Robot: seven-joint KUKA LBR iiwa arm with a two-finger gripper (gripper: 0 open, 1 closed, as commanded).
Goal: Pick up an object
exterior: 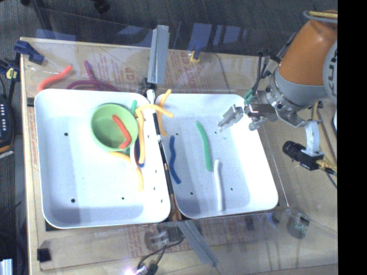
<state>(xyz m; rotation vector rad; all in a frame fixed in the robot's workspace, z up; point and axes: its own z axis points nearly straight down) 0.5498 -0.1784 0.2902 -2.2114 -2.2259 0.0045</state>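
One long green strip (203, 145), slightly curved, right bin (258, 188)

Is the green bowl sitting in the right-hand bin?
No, the green bowl sits in the left bin, with a red strip inside it.

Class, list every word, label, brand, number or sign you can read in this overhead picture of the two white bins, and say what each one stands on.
No text can be read.
Faint reddish printing on the bench board behind the bins: too blurred to read.
Similar reddish printing along the board's front edge: too blurred to read.
Left bin, right bin, green bowl and arm: no lettering to be seen.
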